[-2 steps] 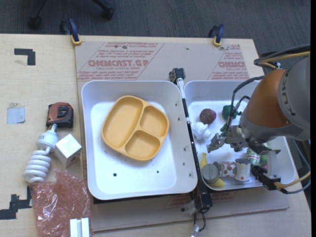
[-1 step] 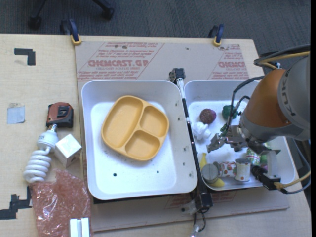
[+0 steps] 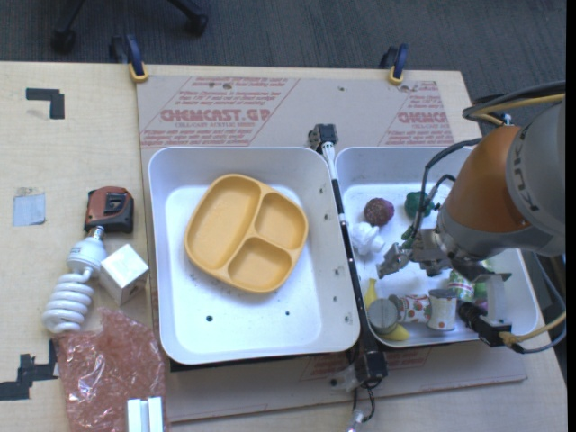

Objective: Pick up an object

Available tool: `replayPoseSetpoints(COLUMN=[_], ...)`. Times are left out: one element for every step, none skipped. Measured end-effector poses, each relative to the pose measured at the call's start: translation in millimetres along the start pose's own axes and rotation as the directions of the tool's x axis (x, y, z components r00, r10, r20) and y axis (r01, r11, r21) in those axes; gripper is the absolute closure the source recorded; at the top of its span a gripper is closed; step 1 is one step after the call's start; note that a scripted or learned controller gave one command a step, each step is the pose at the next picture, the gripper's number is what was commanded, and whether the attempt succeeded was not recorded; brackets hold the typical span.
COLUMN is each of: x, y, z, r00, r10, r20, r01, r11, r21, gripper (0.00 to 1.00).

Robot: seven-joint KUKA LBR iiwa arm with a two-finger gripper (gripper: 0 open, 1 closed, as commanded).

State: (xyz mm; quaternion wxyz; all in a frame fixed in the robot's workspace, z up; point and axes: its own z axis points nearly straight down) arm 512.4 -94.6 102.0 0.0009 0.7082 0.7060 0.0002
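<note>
near the front of the right bin (image 3: pixel 531 318) we count one grey can (image 3: pixel 384 313), one small patterned cup (image 3: pixel 441 310) and a yellow scrap. just beyond them hangs the gripper (image 3: pixel 416 252); we cannot tell how far it is open, perhaps grasping nothing. farther back lie one white wad (image 3: pixel 364 238) and one dark red ball (image 3: pixel 379 211). the left bin (image 3: pixel 175 313) holds one yellow divided plate (image 3: pixel 247 233).

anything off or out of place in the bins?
Nothing spilled or broken. The yellow divided plate lies flat but turned at an angle in the left bin. In the right bin, the small items are crowded at the near edge, a cup among them, under the arm.
</note>
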Motion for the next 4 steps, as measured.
replayPoseSetpoints(x=[-0.4, -121.1, -51.9, -52.1], y=[1.2, 3.3, 59.8, 59.7], z=[-9.8, -87.2, -117.7, -117.7], r00=[1.0, 1.0, 1.0, 1.0], r10=[0.0, -0.004, -0.006, -0.005], r20=[0.001, 0.001, 0.0, 0.001], r01=[0.0, 0.004, 0.006, 0.005], r11=[1.0, 1.0, 1.0, 1.0], r21=[-0.002, -0.001, 0.001, 0.001], gripper=[1.0, 1.0, 1.0, 0.0])
